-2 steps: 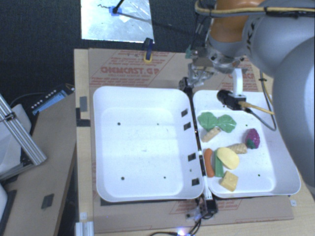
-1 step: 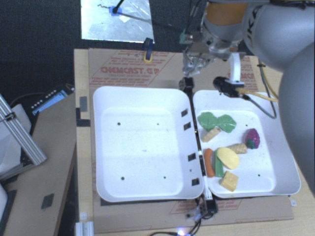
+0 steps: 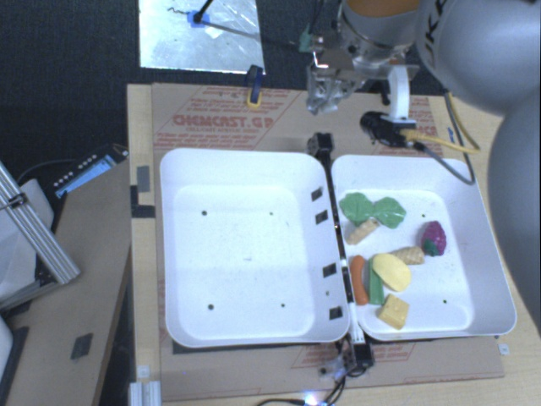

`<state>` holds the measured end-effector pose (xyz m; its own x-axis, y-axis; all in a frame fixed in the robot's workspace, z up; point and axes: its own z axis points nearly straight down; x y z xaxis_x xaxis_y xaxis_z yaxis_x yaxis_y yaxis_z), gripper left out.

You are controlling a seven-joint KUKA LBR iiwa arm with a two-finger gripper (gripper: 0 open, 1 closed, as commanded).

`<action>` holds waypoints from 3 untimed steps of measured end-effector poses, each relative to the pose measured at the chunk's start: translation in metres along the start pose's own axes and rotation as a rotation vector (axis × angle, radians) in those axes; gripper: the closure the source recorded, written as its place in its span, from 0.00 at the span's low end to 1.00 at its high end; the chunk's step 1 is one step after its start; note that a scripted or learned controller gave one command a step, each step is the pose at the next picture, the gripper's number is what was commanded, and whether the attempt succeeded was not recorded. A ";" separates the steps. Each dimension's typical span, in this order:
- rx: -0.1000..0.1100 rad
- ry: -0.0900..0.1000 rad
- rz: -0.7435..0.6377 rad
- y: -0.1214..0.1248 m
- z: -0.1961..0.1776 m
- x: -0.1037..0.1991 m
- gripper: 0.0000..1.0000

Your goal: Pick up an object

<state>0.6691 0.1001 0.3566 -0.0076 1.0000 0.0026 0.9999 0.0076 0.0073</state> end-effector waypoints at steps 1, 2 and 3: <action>0.001 0.000 0.000 0.000 -0.040 0.030 1.00; 0.001 -0.001 0.001 0.001 -0.075 0.051 1.00; 0.001 -0.001 0.001 0.001 -0.113 0.082 1.00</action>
<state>0.6685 0.1821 0.4703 -0.0063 1.0000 0.0018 1.0000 0.0063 0.0061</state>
